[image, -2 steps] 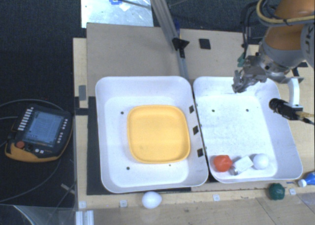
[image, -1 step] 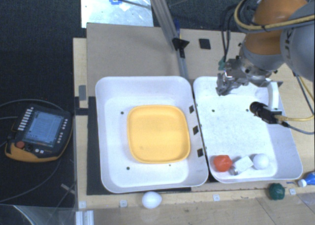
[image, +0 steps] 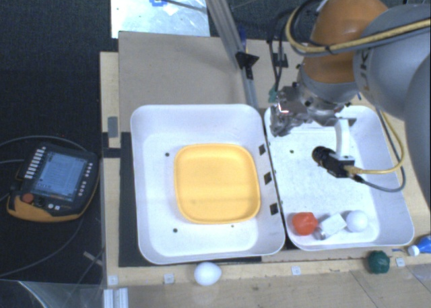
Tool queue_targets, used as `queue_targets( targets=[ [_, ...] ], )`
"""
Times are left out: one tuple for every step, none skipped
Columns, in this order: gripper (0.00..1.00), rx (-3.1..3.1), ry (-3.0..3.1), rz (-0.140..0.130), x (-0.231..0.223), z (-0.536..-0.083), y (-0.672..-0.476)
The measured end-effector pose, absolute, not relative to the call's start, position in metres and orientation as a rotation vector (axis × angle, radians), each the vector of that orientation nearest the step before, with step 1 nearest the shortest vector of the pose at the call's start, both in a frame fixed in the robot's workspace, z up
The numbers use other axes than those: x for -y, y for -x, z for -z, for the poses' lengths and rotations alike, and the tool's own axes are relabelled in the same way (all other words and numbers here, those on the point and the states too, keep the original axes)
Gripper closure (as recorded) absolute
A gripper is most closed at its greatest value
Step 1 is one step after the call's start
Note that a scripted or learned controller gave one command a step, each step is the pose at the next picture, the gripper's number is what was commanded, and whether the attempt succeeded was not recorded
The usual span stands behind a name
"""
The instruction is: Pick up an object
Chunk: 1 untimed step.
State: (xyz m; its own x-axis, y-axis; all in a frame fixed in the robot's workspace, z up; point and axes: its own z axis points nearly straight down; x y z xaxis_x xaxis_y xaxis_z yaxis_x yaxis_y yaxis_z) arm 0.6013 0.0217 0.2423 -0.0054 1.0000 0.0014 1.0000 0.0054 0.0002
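At the front of the right bin [image: 390,192] lie a red object [image: 303,223], a small white block [image: 331,225] and a white ball [image: 356,220], close together. My gripper [image: 284,122] hangs over the far left corner of that bin, near the wall between the two bins and well away from the three objects. Nothing can be seen in its grasp. A yellow square plate [image: 217,182] lies in the middle of the left bin [image: 151,165].
A black part with a yellow cable [image: 331,161] hangs from the arm over the right bin's middle. Outside the bins, on the front edge of the bench, sit a white ball [image: 207,273] and a green object [image: 378,261]. A teach pendant [image: 50,180] lies far left.
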Motion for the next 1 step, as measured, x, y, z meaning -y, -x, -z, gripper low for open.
queue_targets(
  targets=[
    [1.00, 2.227, 2.216, 0.003, -0.0765, -0.2449, -0.6062]
  ],
)
